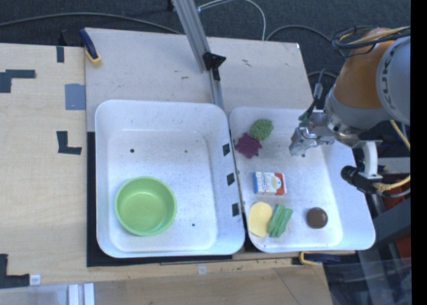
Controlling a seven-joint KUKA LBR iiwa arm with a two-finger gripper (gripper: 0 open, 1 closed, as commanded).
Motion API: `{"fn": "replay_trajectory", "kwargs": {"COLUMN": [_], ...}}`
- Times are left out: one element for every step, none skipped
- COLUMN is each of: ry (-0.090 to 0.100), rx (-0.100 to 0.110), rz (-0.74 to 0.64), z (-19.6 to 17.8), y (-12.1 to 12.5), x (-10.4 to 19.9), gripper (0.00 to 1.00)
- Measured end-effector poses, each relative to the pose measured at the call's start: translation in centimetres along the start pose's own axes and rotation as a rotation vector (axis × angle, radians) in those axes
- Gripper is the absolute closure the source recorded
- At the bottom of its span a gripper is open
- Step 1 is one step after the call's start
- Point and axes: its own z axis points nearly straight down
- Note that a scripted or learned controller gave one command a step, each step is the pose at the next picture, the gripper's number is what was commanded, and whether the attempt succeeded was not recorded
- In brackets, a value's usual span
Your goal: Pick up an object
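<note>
green bowl (145, 205) aside, left bin (160, 118) open

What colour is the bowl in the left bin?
Light green bowl, plain, best seen in the camera view.

A thick grey arm (400, 70) is showing a broad orange band (357, 83) around its rounded wrist housing. Thin cables, some yellow, are looping over the top of that housing. Below it, a small silvery metal gripper (301, 142) is sticking out, with a dark bracket and hoses hanging alongside.
</note>
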Motion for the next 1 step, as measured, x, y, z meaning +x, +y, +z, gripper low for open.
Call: {"fn": "replay_trajectory", "kwargs": {"ry": [0.0], "rx": [0.002], "rz": [0.0], "z": [-4.41], "y": [-0.47], "x": [0.01], "gripper": [1.0]}}
